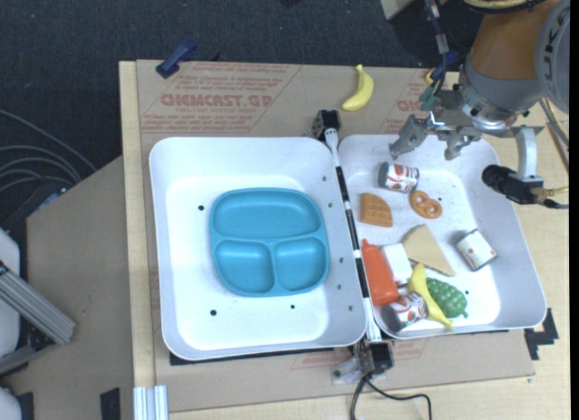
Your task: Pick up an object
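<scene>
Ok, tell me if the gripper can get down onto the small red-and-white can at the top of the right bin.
Probably yes: the gripper hangs apart from the small red-and-white can, up and to its right, with nothing over it.

The right bin, at the right of the frame, holds the objects: a small can lying on its side at its upper left, a pretzel just right of it, and a brown waffle below the can. Lower, near the bin's left wall, an orange block lies lengthwise beside a white block, with a pale cheese wedge and a small grey-white box to the right. At the lower edge a second can, a yellow banana and a green bumpy piece crowd together, touching.
</scene>
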Controlling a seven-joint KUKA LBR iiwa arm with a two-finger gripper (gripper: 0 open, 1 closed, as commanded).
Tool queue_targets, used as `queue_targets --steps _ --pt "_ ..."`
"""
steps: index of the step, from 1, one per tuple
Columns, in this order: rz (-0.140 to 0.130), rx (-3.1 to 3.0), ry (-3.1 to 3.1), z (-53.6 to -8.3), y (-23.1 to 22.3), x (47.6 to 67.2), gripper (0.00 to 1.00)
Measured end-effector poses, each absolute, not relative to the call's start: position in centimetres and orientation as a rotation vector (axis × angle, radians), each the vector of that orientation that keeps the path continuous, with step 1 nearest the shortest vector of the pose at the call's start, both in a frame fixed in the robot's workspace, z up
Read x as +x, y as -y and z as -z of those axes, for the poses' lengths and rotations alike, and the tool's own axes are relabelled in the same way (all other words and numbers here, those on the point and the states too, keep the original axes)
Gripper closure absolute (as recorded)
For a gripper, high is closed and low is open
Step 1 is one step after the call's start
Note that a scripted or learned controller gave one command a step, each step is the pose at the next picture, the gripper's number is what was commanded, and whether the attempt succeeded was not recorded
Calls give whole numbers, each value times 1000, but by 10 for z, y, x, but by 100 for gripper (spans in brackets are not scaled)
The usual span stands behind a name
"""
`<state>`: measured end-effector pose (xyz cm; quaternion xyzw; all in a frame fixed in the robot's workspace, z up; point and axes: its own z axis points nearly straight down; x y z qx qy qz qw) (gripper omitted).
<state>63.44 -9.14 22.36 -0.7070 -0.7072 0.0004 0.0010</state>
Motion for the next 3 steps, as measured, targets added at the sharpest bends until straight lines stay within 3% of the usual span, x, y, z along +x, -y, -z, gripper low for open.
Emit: queue_targets --steps 1,2,3 --pt "-2 -2221 2220 -100 109 649 0" --pt "0 -2222 2220 -110 109 649 100" --pt "-1 -2218 2221 -185 39 609 100"
